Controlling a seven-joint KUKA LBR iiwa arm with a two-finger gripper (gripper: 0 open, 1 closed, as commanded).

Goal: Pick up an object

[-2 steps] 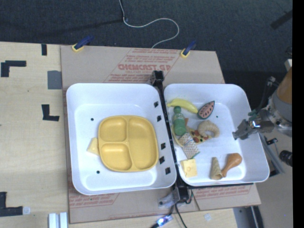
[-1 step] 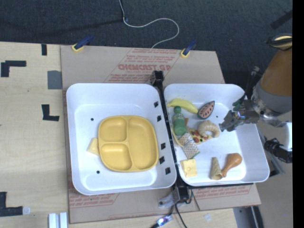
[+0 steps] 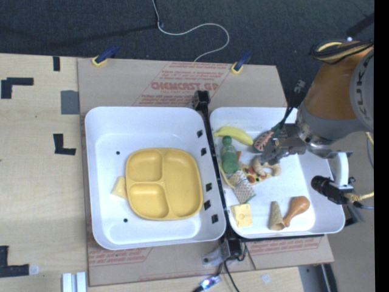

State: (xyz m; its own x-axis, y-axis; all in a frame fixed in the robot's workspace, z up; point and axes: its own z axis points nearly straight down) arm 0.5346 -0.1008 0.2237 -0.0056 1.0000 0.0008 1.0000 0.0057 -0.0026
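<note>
Gripper [image 3: 267,154] of mine hung low over the right bin [image 3: 316,224], among the heap of small toy foods [image 3: 258,170] near the banana [image 3: 236,135] and green bottle [image 3: 229,157]. Whether it was spread or pinched, I could not tell. So crowded a pile could have let me nudge pieces aside and close on nothing.

Both bins, the left bin [image 3: 97,126] and the right bin [image 3: 316,224], are white. The divided plate [image 3: 164,183] at frame centre-left is yellow. The banana [image 3: 234,134] is yellow, the bottle [image 3: 229,157] green, and the cheese wedge [image 3: 242,215] pale yellow. The drumstick [image 3: 294,208] at lower right is tan-brown. The arm [image 3: 334,96] at upper right is grey with an orange band. The cardboard sheet [image 3: 182,84] is brown with red print.
</note>
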